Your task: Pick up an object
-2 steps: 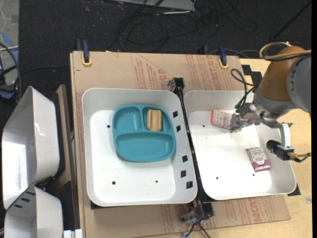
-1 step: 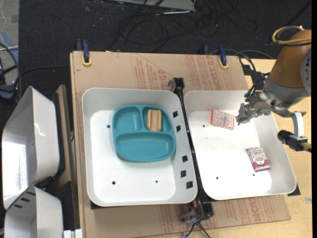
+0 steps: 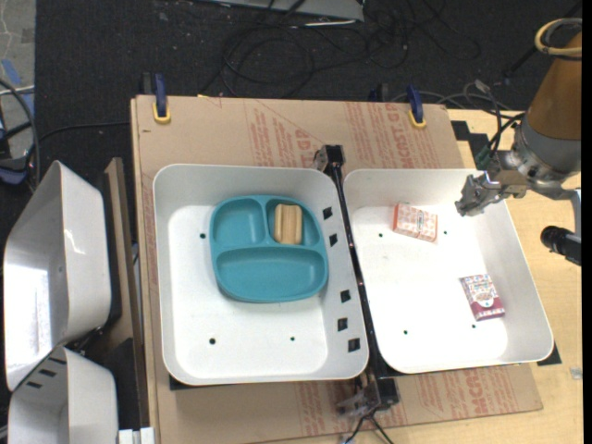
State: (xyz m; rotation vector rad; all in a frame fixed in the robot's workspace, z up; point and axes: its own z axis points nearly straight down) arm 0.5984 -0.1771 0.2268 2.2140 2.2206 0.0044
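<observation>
Flat maroon packet (image 3: 482, 297) lies below the metal gripper (image 3: 470, 202), grip state unclear.

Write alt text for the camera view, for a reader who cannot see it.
The gripper hangs over the right bin near its upper right corner, close to a pink packet; a second small packet lies lower in that bin. In the left bin, a teal divided plate holds a tan block.
</observation>
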